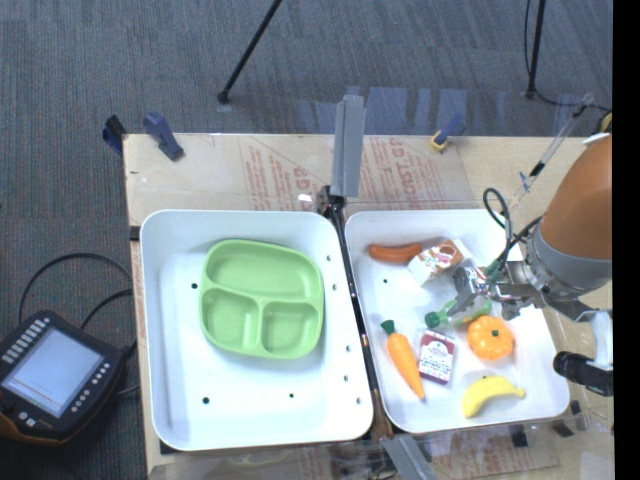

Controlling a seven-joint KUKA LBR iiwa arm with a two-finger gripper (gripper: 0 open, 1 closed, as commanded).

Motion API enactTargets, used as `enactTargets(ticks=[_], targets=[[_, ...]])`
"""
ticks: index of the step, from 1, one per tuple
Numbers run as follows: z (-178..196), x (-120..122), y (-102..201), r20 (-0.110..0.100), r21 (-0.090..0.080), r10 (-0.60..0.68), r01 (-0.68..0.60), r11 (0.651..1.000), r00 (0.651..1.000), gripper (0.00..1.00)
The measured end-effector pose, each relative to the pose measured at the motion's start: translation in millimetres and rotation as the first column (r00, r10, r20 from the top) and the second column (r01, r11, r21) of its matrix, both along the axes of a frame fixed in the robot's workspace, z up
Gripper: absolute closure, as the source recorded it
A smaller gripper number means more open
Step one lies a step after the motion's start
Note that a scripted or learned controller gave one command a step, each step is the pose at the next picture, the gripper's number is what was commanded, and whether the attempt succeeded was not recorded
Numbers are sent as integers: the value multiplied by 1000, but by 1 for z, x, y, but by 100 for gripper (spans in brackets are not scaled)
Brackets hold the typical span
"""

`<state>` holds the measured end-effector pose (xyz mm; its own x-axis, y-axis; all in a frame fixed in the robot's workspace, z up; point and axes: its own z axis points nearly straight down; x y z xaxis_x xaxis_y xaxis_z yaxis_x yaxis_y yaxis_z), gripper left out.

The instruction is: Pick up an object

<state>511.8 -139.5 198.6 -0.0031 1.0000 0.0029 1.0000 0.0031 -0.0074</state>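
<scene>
From my station I see the end effector [470, 293] low in the right-hand white plastic bin [385, 408], and I cannot tell from this slanted view whether it is released or clenched. Just under and beside it lies a small green toy vegetable [447, 315], the likeliest target. Just beyond that, on the arm's side, sits a round orange toy pumpkin [491, 338]; further toward the near rim lie a red-and-white packet [436, 357], an orange toy carrot with green top [404, 360] and a yellow toy banana [490, 395]. Away toward the far rim are a wrapped snack pack [437, 260] and a reddish toy sausage [395, 252]. I judge the green piece light, stiff and slick plastic, best pinched across its narrow middle.
</scene>
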Motion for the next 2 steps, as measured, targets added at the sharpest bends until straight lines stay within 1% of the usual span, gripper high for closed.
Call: enactTargets(ticks=[1,2], targets=[[8,0,-1,-4,2,-3,3,1000,1000,100],[8,0,-1,-4,2,-3,3,1000,1000,0]])
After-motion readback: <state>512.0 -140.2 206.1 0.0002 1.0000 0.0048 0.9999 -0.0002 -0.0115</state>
